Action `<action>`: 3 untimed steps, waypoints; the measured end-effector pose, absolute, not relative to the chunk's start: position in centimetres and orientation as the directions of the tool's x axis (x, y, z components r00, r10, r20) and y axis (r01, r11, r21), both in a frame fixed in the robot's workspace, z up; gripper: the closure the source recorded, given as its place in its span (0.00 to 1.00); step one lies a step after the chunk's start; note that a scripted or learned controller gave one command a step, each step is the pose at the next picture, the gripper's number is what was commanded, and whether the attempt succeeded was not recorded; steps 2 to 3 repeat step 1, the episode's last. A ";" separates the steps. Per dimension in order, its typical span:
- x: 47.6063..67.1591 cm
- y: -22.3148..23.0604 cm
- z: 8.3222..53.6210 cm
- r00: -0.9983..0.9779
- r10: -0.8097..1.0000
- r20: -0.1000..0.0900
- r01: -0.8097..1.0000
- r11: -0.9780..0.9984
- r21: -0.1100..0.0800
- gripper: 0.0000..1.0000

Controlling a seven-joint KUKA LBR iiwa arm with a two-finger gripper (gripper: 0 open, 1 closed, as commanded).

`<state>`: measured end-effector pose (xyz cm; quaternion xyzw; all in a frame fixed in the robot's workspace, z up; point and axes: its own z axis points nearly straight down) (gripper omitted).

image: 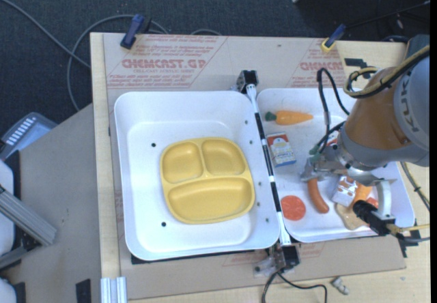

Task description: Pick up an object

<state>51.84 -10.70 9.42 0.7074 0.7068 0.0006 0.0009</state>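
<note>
Two shallow white bins with rounded corners and smooth, glossy walls sit side by side on a pale board printed with red lettering. The left bin [136,124] holds a yellow plate [206,179], a moulded plastic tray of rounded-rectangle outline split into three hollows: two small ones at the far side and one wide one nearer the camera. The right bin [300,226] carries the small things. A carrot [292,117], orange and tapering with a green stub at its left end, lies near the far wall. Below it, just beside the wall shared with the other bin, rests a small carton [280,149], boxy, white with a red top and a blue patch. A flat red disc [294,208] lies near the front, and just right of it a sausage [317,196], a smooth reddish-brown cylinder with rounded ends, lies at a slant. The grey arm with its broad orange band reaches in from the right and hangs over the bin's right half; the gripper [319,166] sits low just above the sausage's upper end, but its metal parts blur together, so I cannot tell how it stands, nor whether it touches the sausage. Under the wrist lie a red-and-white packet [343,192] and a tan piece [349,217].
</note>
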 end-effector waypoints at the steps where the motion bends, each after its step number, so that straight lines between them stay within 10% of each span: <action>1: 56.1 -5.4 18.6 -0.002 1.000 0.001 1.000 0.002 0.003 1.00; 3: 56.1 -5.4 18.6 -0.002 1.000 0.001 1.000 0.002 0.003 1.00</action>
